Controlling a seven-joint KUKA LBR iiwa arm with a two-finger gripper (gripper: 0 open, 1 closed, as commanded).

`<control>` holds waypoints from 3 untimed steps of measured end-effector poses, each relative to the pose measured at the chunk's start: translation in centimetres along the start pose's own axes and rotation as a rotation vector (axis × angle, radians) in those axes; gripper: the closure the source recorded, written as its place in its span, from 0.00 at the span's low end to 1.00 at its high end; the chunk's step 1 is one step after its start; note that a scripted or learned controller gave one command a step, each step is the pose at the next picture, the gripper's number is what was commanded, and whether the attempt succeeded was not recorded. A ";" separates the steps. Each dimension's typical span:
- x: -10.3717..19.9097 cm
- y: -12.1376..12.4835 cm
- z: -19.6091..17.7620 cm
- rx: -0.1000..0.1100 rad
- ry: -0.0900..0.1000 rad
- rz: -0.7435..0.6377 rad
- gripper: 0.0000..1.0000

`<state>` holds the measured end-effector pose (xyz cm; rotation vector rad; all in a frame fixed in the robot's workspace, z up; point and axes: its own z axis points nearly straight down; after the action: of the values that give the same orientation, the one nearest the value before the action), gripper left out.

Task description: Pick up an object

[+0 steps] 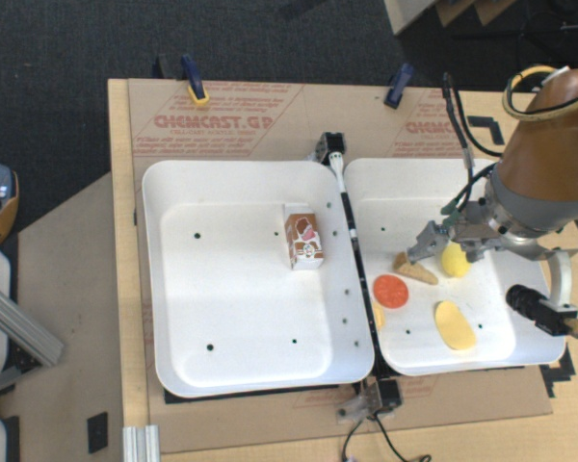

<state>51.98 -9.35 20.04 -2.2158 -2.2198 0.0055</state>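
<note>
white bins (173,287), a brown-and-white carton (304,240), a red disc (391,292), two yellow pieces (455,325).

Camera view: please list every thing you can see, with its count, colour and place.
bins: 2, white, side by side on the bench
carton: 1, brown and white, left bin, near its right wall
red disc: 1, red, right bin, near its left wall
yellow oval: 1, yellow, right bin, front part
tan wedge: 1, tan, right bin, above the red disc
small yellow piece: 1, yellow, right bin, at the gripper
clamps: 2, blue, back edge of the bench
gripper: 1, grey, over the right bin
</note>
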 end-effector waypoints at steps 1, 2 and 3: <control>-1.4 -0.3 12.1 0.000 0.004 0.002 0.00; -1.4 0.0 10.8 -0.006 0.002 0.000 1.00; -8.8 -4.1 4.9 -0.006 -0.006 0.009 1.00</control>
<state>47.84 -18.11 15.16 -2.2314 -2.2164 0.0058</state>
